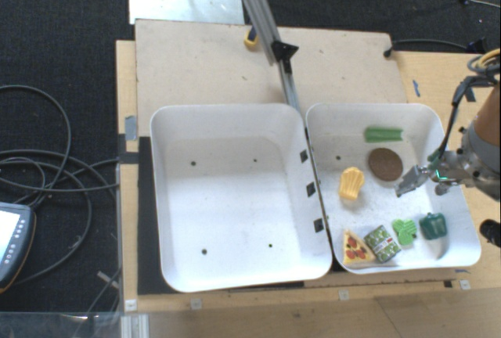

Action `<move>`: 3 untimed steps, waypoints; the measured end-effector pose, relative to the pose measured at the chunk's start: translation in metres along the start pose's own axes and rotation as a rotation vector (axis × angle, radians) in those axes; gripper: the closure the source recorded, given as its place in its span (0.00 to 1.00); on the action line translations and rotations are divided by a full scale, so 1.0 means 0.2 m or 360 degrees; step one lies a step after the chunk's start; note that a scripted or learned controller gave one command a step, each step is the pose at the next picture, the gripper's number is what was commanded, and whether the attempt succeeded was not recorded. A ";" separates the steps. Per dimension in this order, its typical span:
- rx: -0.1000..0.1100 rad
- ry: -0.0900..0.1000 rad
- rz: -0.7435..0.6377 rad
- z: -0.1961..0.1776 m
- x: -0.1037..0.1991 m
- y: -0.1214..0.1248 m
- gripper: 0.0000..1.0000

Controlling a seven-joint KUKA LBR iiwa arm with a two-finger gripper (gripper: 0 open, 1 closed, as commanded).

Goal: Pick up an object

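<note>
Two white bins sit side by side on your tabletop (196, 62). Your tool (416, 180) hovers over the right bin (329, 125) (its grip I cannot tell), just beside the brown disc (385, 163), with the green pepper (432, 226) below it and the corn cob (351, 183) nearer the divider.

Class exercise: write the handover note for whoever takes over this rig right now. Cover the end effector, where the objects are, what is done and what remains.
End effector: over the right bin, near its right wall, beside the brown disc. Nothing is visibly held.
Objects, all in the right bin: green bar at the back, brown disc below it, yellow piece mid-bin; pizza slice, green printed block, light green piece and dark green piece along the front.
Done: nothing lifted.
Left: grasp and raise one object; the brown disc is nearest.
</note>
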State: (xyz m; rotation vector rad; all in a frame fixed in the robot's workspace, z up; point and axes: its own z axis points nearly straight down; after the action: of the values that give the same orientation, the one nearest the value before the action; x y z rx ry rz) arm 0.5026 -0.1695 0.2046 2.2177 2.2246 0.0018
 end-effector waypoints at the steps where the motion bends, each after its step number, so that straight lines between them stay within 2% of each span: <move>1: 0.0010 0.0002 0.0005 0.31 -0.01 -0.02 0.00; 2: 0.0008 0.0003 0.0004 0.57 -0.01 -0.02 0.00; 3: -0.0003 -0.0002 0.0004 0.50 -0.02 -0.01 1.00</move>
State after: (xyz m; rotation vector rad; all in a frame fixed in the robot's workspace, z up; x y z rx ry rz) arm 0.5004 -0.1727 0.1038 2.2190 2.2199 0.0028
